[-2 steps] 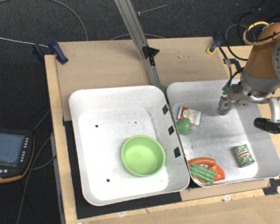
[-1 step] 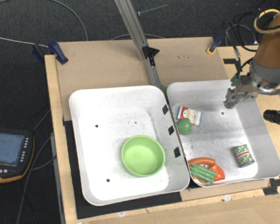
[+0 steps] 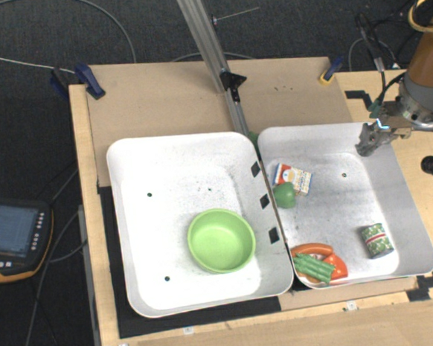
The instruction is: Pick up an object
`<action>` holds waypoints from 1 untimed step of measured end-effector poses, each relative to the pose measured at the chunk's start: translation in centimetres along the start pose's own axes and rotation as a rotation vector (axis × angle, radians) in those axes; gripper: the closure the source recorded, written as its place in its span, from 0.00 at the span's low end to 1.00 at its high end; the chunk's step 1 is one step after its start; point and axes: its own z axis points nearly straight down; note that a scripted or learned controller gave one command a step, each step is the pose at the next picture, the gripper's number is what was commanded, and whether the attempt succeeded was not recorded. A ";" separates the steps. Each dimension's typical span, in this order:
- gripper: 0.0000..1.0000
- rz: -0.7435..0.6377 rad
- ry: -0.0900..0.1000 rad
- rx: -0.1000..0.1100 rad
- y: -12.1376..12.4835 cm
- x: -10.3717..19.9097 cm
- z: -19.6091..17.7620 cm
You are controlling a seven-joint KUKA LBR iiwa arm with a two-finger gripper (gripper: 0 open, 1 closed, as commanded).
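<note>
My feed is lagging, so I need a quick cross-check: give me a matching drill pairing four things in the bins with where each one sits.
Things:
1. green bowl
2. green can
3. green ball
4. small carton

Places:
A. right bin, near right part
B. left bin, near right part
C. right bin, far left, just behind the ball
D. right bin, by the divider

Pairs: 1-B, 2-A, 3-D, 4-C

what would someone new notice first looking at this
Probably the bright green bowl, alone in the left bin. Next, the right bin with its small clutter: a green ball against a small carton, a can, and a plate of toy vegetables. The gripper hovers at that bin's far right corner.
</note>
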 end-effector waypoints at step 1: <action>1.00 0.000 0.000 0.000 0.5 -0.8 -4.8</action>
